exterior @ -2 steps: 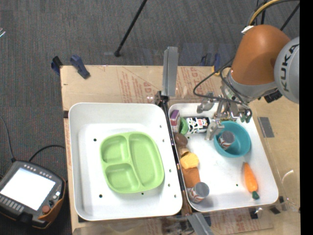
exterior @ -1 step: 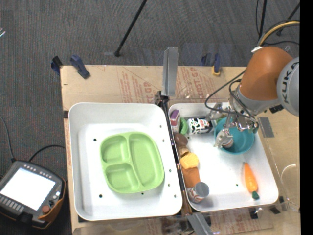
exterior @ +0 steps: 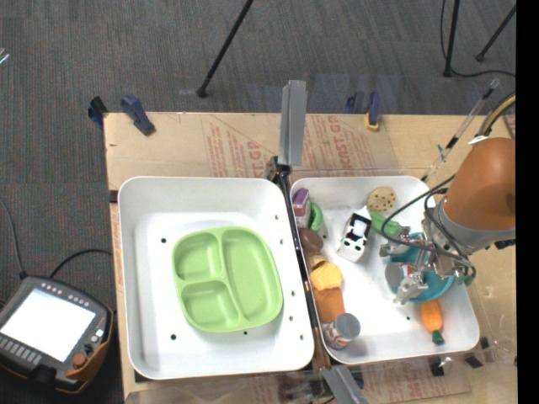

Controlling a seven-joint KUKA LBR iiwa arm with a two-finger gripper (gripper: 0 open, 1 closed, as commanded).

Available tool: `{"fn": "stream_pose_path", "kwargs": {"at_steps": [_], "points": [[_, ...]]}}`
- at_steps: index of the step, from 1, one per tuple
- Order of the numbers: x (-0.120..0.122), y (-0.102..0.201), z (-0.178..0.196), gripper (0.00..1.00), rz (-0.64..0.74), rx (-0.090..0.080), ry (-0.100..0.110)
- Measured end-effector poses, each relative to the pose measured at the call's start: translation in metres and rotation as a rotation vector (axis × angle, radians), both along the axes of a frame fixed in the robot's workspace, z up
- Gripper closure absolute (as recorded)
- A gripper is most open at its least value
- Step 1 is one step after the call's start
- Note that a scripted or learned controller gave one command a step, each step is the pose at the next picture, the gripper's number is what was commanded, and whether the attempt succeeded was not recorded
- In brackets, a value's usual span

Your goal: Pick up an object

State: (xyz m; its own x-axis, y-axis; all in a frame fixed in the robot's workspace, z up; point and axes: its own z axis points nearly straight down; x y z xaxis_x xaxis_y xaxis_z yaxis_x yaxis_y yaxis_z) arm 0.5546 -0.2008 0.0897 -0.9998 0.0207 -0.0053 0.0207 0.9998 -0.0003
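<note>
Down at the front edge of the surface (exterior: 210, 141), far left of the gripper (exterior: 413, 286), sits a grey pendant (exterior: 52, 333) with a blank pale screen; nothing on it is legible. Cardboard behind carries red print too faint to read. Well left of the gripper, the left bin (exterior: 135, 225) holds a green divided plate (exterior: 226, 278). Over the right bin (exterior: 404, 343), the gripper hangs above a teal bowl (exterior: 438, 286); whether it grips anything I cannot tell. An orange carrot (exterior: 433, 318) lies just beside it, nearer the front.
</note>
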Motion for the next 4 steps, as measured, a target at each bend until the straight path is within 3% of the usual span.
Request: {"fn": "stream_pose_path", "kwargs": {"at_steps": [1, 2, 3, 4], "points": [[0.084, 0.032, -0.001, 0.00, 0.037, 0.003, 0.000], [0.057, 0.097, 0.000, 0.00, -0.057, 0.001, 0.004], [0.027, 0.005, -0.001, 0.00, -0.051, -0.001, 0.005], [0.003, 0.025, -0.002, 0.00, -0.065, 0.003, 0.005]]}}
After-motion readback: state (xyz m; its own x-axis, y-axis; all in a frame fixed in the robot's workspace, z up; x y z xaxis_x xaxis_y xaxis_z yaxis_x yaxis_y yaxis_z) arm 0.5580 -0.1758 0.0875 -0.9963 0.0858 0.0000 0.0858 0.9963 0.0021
